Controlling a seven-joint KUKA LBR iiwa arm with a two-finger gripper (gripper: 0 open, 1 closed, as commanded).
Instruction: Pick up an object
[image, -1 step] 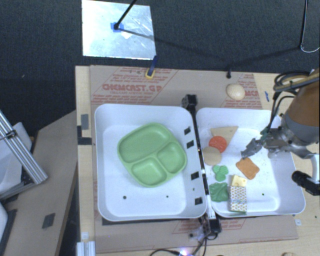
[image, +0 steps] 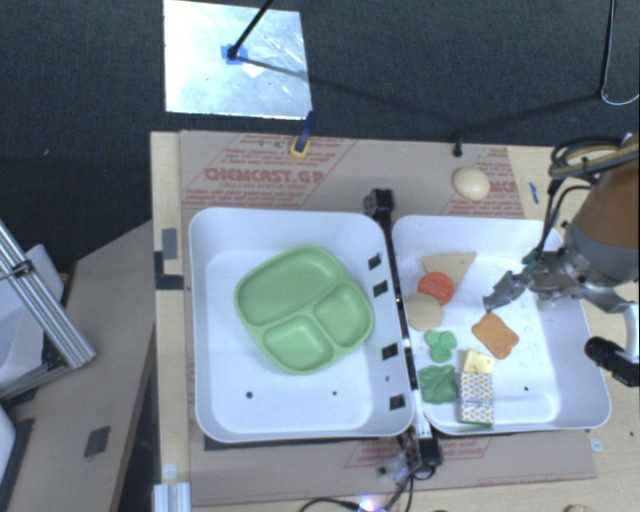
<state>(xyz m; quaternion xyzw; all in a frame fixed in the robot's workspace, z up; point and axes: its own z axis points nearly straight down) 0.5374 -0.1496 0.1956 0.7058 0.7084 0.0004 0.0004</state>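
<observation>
The pincer (image: 500, 294) hangs over the right bin (image: 570, 400), at about 3 o'clock in the view, and its dark fingers point toward 9 o'clock; whether they are spread or closed I cannot tell, and nothing is seen between them. Behind it, toward 3 o'clock, comes the grey arm (image: 600, 265) with its orange band (image: 612, 215). Just below the pincer, toward 6 o'clock, an orange cracker-like piece (image: 495, 335) lies flat on the bin floor, apart from the fingers. Toward 9 o'clock from the pincer lie a tan wedge (image: 449, 266), a red round piece (image: 436, 287) touching it, and a pale round piece (image: 424, 313) just under the red one. Further toward 7 o'clock there are two green leafy pieces (image: 438, 346), a small yellow block (image: 477, 362) and a patterned small box (image: 476, 397), all close together near the bin's front left corner. The left bin (image: 215, 400) stands side by side with the right one, and it carries a green divided plate (image: 303, 308) with three compartments, lying near its middle. On the worktop (image: 120, 300) at about 1 o'clock from the bins, outside them, rests a pale egg-shaped object (image: 471, 183). At 12 o'clock a shiny silver sheet (image: 238, 60) lies on the dark floor.
</observation>
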